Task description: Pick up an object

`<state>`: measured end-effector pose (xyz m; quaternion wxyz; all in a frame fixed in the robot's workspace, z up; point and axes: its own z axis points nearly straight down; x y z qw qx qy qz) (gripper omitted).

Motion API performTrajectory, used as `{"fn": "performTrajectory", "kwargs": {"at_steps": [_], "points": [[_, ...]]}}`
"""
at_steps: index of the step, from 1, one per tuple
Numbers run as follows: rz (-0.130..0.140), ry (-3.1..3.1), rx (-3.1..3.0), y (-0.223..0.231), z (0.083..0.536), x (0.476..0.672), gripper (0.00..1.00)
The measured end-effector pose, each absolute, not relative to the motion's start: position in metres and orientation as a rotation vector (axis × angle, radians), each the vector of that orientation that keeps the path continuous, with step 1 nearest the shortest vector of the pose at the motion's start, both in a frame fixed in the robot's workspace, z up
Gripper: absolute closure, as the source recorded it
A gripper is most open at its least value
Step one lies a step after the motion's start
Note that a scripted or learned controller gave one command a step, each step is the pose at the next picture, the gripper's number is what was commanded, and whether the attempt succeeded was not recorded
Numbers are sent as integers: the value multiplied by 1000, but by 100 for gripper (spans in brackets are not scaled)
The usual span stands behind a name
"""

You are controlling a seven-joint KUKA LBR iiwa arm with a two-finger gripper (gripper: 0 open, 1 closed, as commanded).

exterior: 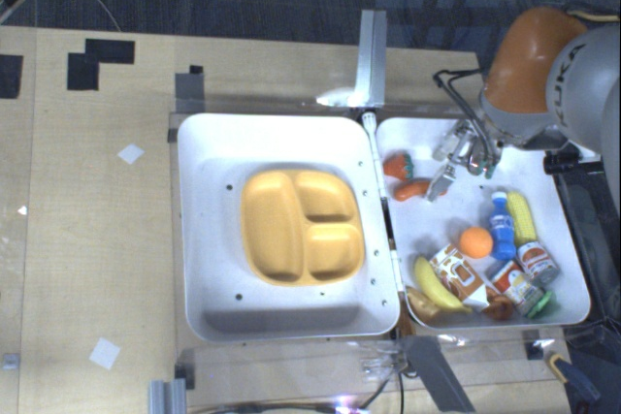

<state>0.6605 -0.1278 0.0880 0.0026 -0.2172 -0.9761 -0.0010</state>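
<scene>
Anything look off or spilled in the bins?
Nothing stands out. The yellow divided tray sits flat in the left bin; the toy food lies jumbled inside the right bin, none over the rim.

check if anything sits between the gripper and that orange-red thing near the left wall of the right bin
Nothing visible does. The gripper hangs over the right bin just right of the orange-red item, with bare white floor between them. A second red piece lies just above it, off the direct line. The other toys are heaped toward the bin's near edge.
</scene>
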Motion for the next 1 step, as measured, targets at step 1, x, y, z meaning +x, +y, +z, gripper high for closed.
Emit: {"fn": "performTrajectory", "kwargs": {"at_steps": [1], "points": [[-3, -2998, -955, -106, 102, 642, 0]]}}
